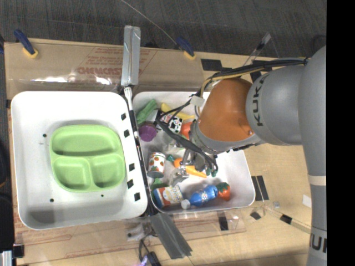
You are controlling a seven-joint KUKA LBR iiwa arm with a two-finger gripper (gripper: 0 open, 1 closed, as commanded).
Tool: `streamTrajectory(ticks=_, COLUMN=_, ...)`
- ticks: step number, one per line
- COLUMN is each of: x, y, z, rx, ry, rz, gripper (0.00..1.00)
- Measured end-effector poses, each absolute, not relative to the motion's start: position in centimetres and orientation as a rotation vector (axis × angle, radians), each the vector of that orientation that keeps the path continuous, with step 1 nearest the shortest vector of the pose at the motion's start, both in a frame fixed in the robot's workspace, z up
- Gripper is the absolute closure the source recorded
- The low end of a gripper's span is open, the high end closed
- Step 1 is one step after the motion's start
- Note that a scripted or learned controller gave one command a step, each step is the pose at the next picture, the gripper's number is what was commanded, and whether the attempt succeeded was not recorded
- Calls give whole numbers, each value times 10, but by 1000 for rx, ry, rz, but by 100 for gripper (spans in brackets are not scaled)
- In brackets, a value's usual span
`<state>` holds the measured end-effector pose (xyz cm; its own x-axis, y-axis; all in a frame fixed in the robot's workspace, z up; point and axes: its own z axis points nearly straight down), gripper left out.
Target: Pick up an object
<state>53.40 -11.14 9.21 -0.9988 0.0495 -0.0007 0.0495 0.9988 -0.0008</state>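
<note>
Gripper (191,165): lowered into the right bin (244,173), amid the clutter at its middle; whether it is spread or pressed together cannot be told, the orange wrist band (224,115) and cables covering most of it. Just beside it: an orange carrot-like piece (194,171), touching or nearly so; a small white cup with red and green spots (157,162) to its left. Near edge of the bin: a blue bottle (203,195) lying on its side, a red-and-white bottle (166,195) lying to its left, the two close together. Far side: a purple ball-like piece (147,131), a green piece (145,113), a black-and-white spotted piece (175,125). Left bin (33,115): a green divided tray (87,157), well apart from the arm. Risks, as judged: objects packed tight, so a closing grip may catch two at once or wedge between them; the slim carrot piece may slip or roll aside; round bottles may skid away
</note>
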Motion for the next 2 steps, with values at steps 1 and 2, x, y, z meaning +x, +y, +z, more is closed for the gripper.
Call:
streamTrajectory(ticks=1, x=545, y=-92, z=92, rx=100, ry=3138, rz=1, gripper=0)
streamTrajectory(ticks=2, x=547, y=-91, z=103, rx=90, ry=3135, rz=-1, gripper=100)
